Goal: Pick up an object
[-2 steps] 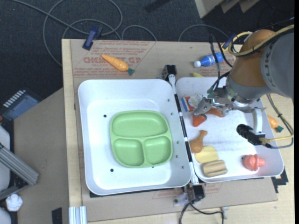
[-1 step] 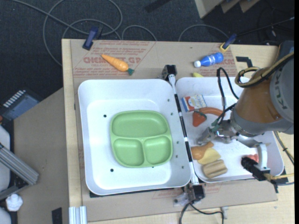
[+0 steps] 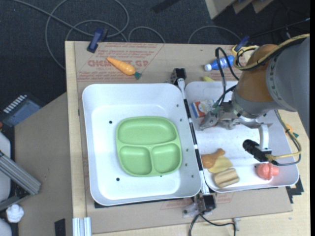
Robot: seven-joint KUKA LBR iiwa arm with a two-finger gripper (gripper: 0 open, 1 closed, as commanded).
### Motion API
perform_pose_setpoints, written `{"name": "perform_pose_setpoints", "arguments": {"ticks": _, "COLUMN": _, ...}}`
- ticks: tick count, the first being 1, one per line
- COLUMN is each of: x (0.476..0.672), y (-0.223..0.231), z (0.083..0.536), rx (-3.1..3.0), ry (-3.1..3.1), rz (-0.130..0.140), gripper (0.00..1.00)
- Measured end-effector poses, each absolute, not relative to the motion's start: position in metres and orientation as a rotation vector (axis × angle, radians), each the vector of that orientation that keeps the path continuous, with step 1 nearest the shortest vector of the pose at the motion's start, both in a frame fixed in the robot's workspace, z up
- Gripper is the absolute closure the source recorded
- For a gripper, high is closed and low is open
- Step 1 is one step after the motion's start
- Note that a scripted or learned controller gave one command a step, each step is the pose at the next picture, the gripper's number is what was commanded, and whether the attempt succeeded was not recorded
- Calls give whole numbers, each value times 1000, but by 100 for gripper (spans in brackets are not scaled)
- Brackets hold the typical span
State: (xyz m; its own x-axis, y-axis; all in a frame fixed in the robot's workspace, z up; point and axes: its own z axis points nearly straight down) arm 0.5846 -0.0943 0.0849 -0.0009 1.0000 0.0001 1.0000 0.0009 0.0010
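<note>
The right bin point(image 3: 290, 178) holds an orange-tan toy food piece point(image 3: 215, 159), a tan bread-like roll point(image 3: 225, 177), a pink toy point(image 3: 266, 171) at the near right, and a red, white and blue item point(image 3: 201, 107) by the left wall. My gripper point(image 3: 210, 119) hangs low over the bin's far left part. It sits just right of and slightly nearer than the red, white and blue item. Nothing can be seen held in it. The arm's grey and orange wrist point(image 3: 256, 82) hides the bin's far right area.
The left bin point(image 3: 98, 132) carries a green divided plate point(image 3: 147, 145). On the bench behind the bins lie a toy carrot point(image 3: 123, 66), a blue clip point(image 3: 96, 40) and a blue and white bottle point(image 3: 219, 63). A black clamp point(image 3: 178, 75) sits between the bins.
</note>
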Motion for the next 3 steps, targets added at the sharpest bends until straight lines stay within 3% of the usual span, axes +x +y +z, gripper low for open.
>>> {"name": "perform_pose_setpoints", "arguments": {"ticks": 1, "x": 654, "y": -95, "z": 85, "rx": 2222, "ry": 2223, "rz": -2, "gripper": 0}}
{"name": "perform_pose_setpoints", "arguments": {"ticks": 2, "x": 630, "y": -103, "z": 85, "rx": 2223, "ry": 2222, "rz": -2, "gripper": 0}}
{"name": "perform_pose_setpoints", "arguments": {"ticks": 3, "x": 631, "y": -102, "z": 95, "rx": 2220, "ry": 2221, "rz": -1, "gripper": 100}}
